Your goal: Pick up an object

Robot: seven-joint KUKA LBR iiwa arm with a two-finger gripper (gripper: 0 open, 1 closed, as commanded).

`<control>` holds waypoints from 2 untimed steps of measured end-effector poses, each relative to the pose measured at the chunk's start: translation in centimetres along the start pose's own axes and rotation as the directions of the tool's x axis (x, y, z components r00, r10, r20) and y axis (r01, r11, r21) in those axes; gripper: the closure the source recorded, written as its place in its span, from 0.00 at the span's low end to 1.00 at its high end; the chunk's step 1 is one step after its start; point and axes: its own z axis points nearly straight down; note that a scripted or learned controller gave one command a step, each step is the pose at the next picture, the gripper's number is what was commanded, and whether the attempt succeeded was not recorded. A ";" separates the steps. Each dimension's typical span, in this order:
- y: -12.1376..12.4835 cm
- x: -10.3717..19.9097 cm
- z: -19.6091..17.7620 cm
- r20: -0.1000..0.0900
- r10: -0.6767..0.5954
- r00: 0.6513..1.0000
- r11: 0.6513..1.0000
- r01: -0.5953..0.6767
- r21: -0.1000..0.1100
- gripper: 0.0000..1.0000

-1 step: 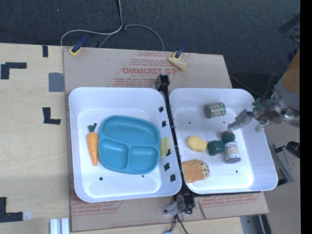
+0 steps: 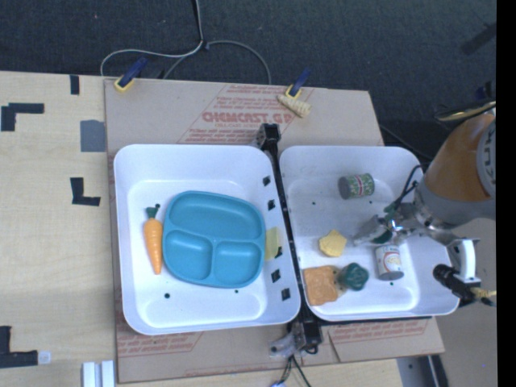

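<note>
The arm [image 2: 461,176] comes in from the right and its grey and orange bulk covers the right bin's [image 2: 322,161] far corner. The tool [image 2: 385,226] hangs low in that bin, a small blur of metal; I cannot tell how wide it stands or whether it has hold of anything.

Well to its left, in the left bin [image 2: 133,216], lies a blue divided plate [image 2: 214,239] with a toy carrot [image 2: 153,240] along its far side. The brown board [image 2: 242,115] under both bins carries red print, of which "CHEMCAST" can be read; the rest is too faint.

Just below the tool stands a small can [image 2: 389,261], its label unreadable. Above and to the left lies a green-labelled can [image 2: 356,185] on its side. Left of the tool is a yellow lump [image 2: 331,243]; below that, a dark green piece [image 2: 352,276] touches a tan slice [image 2: 321,285].
</note>
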 end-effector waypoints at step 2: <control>-4.5 1.6 1.2 0.002 0.002 1.000 1.000 -0.002 -0.006 0.00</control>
